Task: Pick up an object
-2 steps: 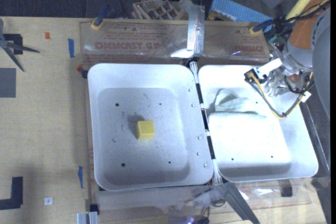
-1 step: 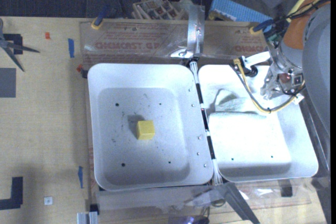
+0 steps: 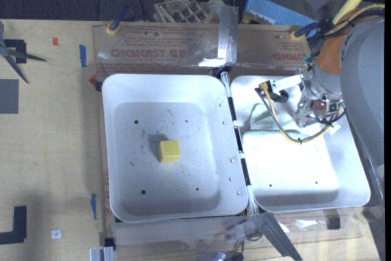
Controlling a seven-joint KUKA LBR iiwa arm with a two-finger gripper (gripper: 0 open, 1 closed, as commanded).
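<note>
Pincer (image 3: 313, 108) hangs above the back part of one white bin (image 3: 305, 175), low on the grey arm (image 3: 366, 88), and whether it is wide or narrow cannot be told from this slanted view. It holds nothing that can be seen.

The yellow block (image 3: 170, 151), a small cube, is the one thing to pick. It lies well apart from the pincer, across the paired rims (image 3: 235, 131) that divide the bins, near the middle of the other bin (image 3: 122, 95) and somewhat nearer the camera than the pincer is. It sits flat on the floor, clear of every wall, with only faint specks around it.

The step in hand looks like the approach, barely begun. To do it well the arm should likely:

- travel high enough to clear the dividing rims before it drops;
- stop straight above the block, not short of it on the pincer's side;
- turn the wrist so the jaws meet two flat faces and not two corners;
- descend upright, spread wider than the cube, until just off the floor;
- close gently, since a light block may skid on smooth plastic.

Beyond that bin, farther from the pincer, lies the pale wooden bench (image 3: 49, 131).
</note>
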